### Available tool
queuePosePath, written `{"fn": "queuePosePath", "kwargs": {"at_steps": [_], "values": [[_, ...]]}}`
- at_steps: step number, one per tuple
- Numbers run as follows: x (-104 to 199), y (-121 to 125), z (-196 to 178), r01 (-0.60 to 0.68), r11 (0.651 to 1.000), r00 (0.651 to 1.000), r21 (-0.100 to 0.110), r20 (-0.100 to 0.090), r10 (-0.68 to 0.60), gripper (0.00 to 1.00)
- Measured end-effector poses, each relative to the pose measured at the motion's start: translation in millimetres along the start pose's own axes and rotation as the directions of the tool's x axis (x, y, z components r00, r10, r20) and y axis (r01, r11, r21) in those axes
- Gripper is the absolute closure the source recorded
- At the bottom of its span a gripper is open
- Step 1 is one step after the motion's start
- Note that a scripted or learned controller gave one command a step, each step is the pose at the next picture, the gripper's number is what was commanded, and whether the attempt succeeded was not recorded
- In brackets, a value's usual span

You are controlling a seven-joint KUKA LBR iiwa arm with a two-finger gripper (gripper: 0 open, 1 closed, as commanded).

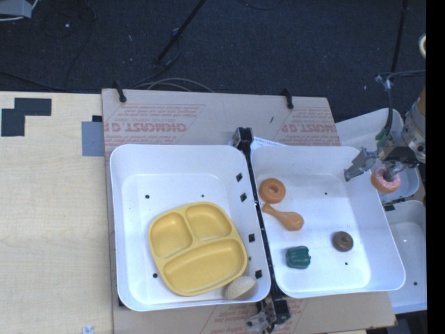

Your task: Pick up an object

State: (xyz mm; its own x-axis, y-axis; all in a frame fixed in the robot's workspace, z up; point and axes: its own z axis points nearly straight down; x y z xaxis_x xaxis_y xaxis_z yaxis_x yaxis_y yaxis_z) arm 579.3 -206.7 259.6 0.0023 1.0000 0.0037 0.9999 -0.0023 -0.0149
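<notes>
My gripper (pixel 379 172) hangs over the right rim of the right bin (pixel 327 284). A pink ring-shaped doughnut (pixel 384 180) sits between its fingers, lifted off the bin floor. One grey finger (pixel 356 167) sticks out to the left of the ring. On the right bin's floor lie an orange doughnut (pixel 272 190), an orange drumstick-shaped toy (pixel 284 218), a green pepper (pixel 297 257) and a small brown doughnut (pixel 342 241).
The left bin (pixel 132 186) holds a yellow divided plate (pixel 197 247) and a beige round piece (pixel 241 287) at its front right corner. A black divider (pixel 256 214) runs between the bins. White sheets lie to the right of the bench.
</notes>
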Motion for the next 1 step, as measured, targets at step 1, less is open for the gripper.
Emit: {"fn": "queuePosePath", "kwargs": {"at_steps": [1], "values": [[0.4,2.1,-7.1,0.003,1.0,1.0,-0.012,0.003,-0.003,0.0]]}}
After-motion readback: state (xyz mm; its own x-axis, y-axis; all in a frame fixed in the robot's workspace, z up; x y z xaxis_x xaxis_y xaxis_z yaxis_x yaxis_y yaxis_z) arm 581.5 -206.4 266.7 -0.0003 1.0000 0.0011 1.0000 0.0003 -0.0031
